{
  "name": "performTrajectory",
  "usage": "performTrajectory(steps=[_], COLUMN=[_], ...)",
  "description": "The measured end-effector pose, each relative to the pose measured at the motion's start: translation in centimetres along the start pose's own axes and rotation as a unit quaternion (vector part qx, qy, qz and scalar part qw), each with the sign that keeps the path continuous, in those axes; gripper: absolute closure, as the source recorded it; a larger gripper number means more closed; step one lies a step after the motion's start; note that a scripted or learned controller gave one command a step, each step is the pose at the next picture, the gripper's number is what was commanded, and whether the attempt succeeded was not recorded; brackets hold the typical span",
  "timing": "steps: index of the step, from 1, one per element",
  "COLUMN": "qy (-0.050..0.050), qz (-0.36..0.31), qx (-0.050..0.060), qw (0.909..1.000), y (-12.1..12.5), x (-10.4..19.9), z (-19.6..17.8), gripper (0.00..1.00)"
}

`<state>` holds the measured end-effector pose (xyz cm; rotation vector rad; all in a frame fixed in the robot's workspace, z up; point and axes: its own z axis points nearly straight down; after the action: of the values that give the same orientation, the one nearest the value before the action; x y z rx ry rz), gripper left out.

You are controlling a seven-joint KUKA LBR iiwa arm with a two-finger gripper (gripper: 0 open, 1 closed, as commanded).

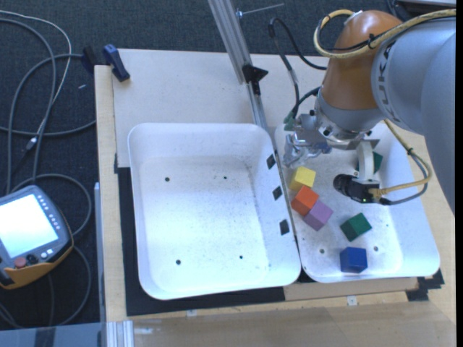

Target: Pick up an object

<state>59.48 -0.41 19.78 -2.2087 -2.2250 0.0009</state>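
- Yellow cube [304,177] lies at the right bin's [405,255] ten o'clock corner, just below the pincer [299,150].
- Pincer's grip state: cannot tell.
- Descend straight; orange cube [304,196] crowds its six o'clock side.

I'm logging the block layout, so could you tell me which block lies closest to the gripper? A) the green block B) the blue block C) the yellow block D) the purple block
C: the yellow block lies just below the gripper in the right bin, while the purple block, green block and blue block lie farther toward the near edge.
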Motion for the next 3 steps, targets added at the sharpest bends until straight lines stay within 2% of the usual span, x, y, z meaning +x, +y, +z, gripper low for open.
performTrajectory(steps=[1,2,3], qy=[-0.002,-0.002,-0.003], qz=[0.002,0.003,0.006], qx=[-0.004,-0.003,-0.007], qw=[1.0,1.0,1.0], y=[3.0,2.9,-3.2], x=[1.2,1.0,-5.1], z=[-0.2,-0.2,-9.8], gripper=[1.0,0.0,0.0])
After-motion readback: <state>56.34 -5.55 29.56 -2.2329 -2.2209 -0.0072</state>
